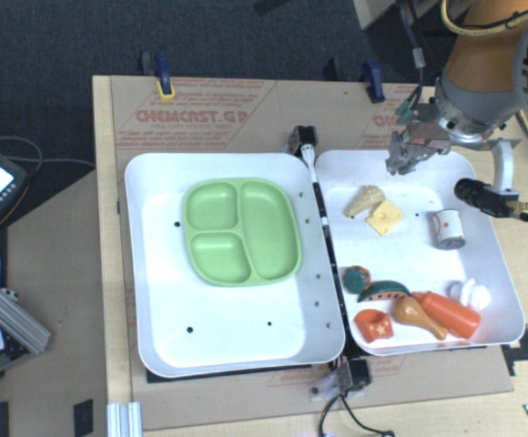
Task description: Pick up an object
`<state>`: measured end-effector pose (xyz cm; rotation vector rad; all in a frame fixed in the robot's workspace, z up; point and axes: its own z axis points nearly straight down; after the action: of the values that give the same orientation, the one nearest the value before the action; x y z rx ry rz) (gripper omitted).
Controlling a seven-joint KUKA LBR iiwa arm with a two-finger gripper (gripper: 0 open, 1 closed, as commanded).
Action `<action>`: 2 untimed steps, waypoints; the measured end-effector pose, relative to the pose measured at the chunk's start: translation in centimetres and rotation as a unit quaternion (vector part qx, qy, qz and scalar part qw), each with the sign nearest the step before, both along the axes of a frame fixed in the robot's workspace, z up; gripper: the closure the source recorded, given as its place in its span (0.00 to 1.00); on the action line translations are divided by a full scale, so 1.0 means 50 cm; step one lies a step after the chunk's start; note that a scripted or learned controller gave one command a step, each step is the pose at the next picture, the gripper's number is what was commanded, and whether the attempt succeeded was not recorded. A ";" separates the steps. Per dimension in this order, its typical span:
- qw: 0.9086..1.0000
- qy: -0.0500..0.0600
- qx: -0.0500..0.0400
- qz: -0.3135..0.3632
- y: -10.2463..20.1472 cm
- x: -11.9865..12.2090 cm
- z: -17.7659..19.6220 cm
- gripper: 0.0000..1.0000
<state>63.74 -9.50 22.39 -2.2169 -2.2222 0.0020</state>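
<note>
Fingers hover above right bin (nothing between them).

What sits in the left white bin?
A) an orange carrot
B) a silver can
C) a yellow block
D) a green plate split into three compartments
D: the green three-compartment plastic plate lies in the left shallow white bin, while the small toys lie in the right shallow white bin.

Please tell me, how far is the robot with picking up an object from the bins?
Nothing looks done: the toy food, including the yellow block and the carrot, lies in the right bin. In hand: the gripper hovers over that bin's far end, carrying nothing visible. Left: descending, grasping and lifting one object.
</note>
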 end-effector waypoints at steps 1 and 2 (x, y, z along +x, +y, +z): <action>1.000 0.000 0.000 0.000 0.081 -0.050 0.019 1.00; 1.000 0.000 0.000 0.000 0.142 -0.075 -0.019 1.00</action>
<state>60.01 -2.38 21.42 -2.2172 -2.2214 0.0028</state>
